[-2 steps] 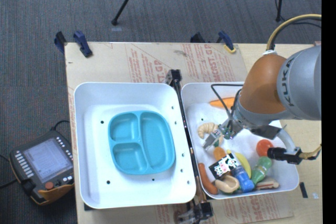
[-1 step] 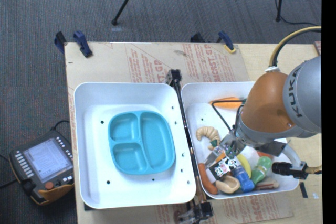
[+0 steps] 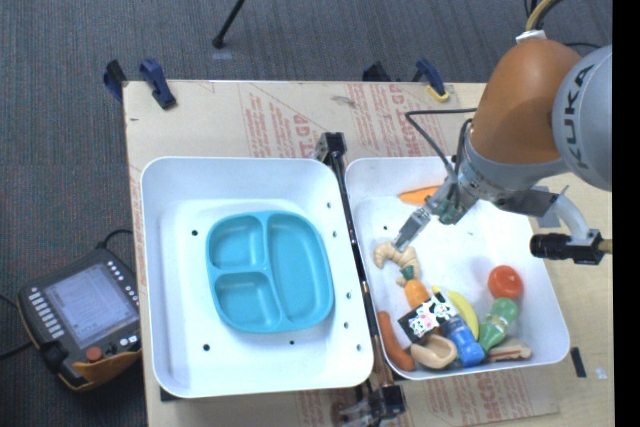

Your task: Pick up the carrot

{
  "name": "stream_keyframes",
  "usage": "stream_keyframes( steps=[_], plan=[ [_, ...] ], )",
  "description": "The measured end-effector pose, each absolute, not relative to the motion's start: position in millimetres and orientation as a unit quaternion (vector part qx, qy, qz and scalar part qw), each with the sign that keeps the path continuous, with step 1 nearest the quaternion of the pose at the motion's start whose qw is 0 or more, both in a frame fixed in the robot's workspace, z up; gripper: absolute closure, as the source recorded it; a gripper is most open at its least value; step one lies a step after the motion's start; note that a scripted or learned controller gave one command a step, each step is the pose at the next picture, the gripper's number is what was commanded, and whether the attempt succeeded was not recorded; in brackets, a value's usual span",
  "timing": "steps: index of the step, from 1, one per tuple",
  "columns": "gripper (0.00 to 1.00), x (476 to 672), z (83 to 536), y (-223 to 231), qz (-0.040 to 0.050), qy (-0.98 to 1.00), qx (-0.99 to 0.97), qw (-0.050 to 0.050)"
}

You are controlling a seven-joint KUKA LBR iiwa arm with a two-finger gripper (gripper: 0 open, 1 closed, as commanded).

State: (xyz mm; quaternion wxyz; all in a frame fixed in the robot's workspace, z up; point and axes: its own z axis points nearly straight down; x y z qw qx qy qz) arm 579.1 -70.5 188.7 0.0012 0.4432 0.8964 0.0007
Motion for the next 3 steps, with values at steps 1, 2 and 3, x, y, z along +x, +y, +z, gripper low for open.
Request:
stream_keyframes(
  steps=[1,2,3],
  plan=[
    [0.00,508.6,103.0,-93.2,-0.0002,0.825,0.565,-0.001],
    [0.00,521.8,87.3,-87.3,0.0000,0.791,0.612,-0.001],
    [1.00,522.1,96.9,-87.6,0.0001,0.790,0.613,-0.001]
  ],
)
